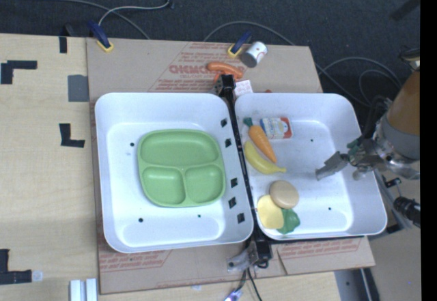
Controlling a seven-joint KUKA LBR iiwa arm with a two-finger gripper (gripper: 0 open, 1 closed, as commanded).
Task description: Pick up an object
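Lying in right bin (341, 112), toy food clusters by divider: carrot (261, 142) across banana (263, 160), carton (276, 128) just behind, beige bun (283, 194) touching yellow-green piece (276, 215) near front wall; all likely light, hard, smooth plastic, so slippery; bun probably easiest, domed, take across its width; carrot narrow, take at thick middle; banana curved, may roll; gripper (328, 168) low over right part of bin, well apart from food; cannot tell its state; green tray (182, 166) in left bin (113, 156).
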